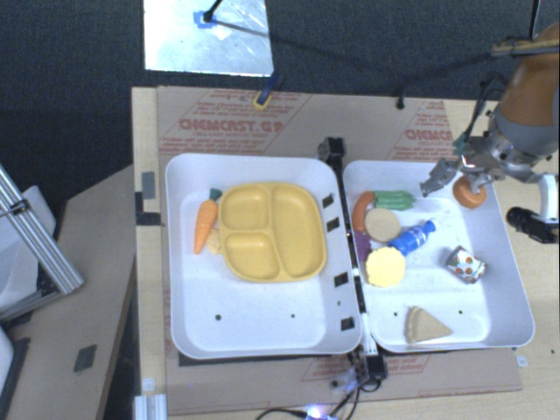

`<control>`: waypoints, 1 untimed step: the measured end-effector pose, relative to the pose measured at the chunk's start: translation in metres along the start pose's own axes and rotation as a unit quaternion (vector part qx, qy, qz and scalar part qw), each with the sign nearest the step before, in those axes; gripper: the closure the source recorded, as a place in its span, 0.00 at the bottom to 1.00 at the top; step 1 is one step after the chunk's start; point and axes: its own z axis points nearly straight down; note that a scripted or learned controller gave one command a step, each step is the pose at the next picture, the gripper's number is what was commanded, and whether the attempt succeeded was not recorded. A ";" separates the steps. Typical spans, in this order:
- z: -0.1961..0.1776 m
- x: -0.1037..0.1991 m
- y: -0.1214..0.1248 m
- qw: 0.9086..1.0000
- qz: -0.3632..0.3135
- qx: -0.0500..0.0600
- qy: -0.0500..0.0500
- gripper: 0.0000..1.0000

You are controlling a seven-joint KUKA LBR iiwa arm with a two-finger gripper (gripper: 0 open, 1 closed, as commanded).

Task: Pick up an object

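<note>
Two white bins are seen side by side on the surface. The right bin is used as the landmark. The gripper is seen over its far corner, on the arm's side, with its two fingers spread apart and nothing between them. An orange round thing is found just beside the gripper, inside the right bin. A green toy, a red sausage, a tan disc, a blue bottle and a yellow disc are crowded by the bin's left wall. A spotted can is seen near its right wall, and a bread wedge near its front. In the left bin, a yellow tray and a carrot are seen.
</note>
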 end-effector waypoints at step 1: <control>-0.009 0.000 0.003 1.000 -0.001 -0.007 -0.001 0.00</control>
